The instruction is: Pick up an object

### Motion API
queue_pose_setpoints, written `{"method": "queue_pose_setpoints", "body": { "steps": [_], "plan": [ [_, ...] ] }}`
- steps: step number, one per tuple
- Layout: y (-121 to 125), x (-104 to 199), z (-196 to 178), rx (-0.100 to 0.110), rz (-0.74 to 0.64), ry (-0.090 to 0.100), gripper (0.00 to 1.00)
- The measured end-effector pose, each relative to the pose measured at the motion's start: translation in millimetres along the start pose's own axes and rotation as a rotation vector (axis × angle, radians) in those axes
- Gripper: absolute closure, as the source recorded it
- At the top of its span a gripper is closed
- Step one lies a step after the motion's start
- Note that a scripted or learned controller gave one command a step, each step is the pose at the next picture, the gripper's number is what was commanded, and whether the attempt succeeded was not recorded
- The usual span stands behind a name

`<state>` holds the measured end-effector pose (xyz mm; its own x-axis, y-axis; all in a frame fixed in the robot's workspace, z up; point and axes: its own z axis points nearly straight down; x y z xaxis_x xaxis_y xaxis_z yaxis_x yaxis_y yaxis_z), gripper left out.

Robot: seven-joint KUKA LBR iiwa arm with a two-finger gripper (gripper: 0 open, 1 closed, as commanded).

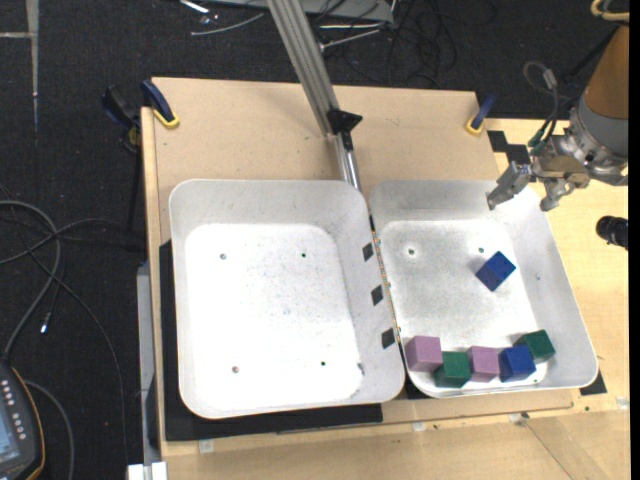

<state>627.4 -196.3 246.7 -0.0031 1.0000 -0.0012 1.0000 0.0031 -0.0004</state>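
Note:
My gripper [527, 194] hangs over the far right corner of the right bin [440, 213], fingers spread apart and nothing between them. A blue cube [495, 270] lies alone in the right bin, below and a little left of the gripper. Along the bin's near edge sits a row of blocks: a purple one [425, 351], a green one [456, 367], a second purple one [486, 361], a blue one [516, 362] and a dark green one [539, 345].
The left bin [200, 208] lies beside the right one, with black clips on the seam between them. A slanted metal pole [305, 53] runs down to the bins' far edge. Clamps [160, 103] hold the board's far corners.

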Motion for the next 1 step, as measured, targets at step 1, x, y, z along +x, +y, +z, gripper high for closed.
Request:
{"method": "queue_pose_setpoints", "body": {
  "steps": [1],
  "plan": [
    [-12.5, -3.3, 153.1, 0.007, 0.004, 0.003, 0.0]
  ]
}}
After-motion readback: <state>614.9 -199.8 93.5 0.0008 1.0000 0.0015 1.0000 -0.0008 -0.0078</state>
